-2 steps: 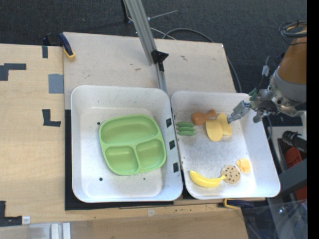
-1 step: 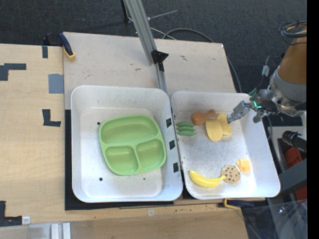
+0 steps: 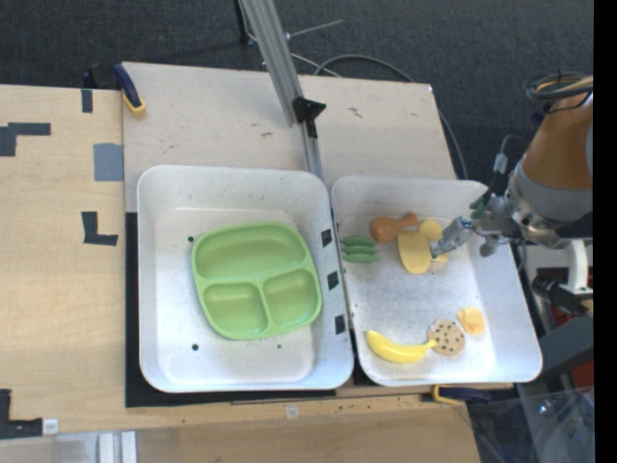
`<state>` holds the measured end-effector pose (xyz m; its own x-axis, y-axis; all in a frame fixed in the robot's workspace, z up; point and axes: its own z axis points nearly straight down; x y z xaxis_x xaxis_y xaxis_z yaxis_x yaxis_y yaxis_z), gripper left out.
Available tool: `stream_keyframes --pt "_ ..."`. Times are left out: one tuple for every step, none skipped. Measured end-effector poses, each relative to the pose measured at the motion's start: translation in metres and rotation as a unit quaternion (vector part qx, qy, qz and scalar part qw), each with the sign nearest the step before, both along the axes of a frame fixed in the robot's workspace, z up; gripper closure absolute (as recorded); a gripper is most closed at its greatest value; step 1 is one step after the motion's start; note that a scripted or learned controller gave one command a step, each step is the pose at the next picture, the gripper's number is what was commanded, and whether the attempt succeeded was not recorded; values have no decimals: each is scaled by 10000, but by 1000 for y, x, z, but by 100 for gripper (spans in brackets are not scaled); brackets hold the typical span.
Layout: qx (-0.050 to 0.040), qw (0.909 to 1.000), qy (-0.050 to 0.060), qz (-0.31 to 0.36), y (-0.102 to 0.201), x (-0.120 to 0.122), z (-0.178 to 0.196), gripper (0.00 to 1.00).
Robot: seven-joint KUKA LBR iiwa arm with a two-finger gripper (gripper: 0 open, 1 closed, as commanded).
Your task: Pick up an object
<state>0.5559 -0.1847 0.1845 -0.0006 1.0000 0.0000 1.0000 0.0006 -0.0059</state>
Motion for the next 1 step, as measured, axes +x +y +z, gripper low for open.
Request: stream_keyframes --pt "2 10000 1 4 0 4 -45 0"
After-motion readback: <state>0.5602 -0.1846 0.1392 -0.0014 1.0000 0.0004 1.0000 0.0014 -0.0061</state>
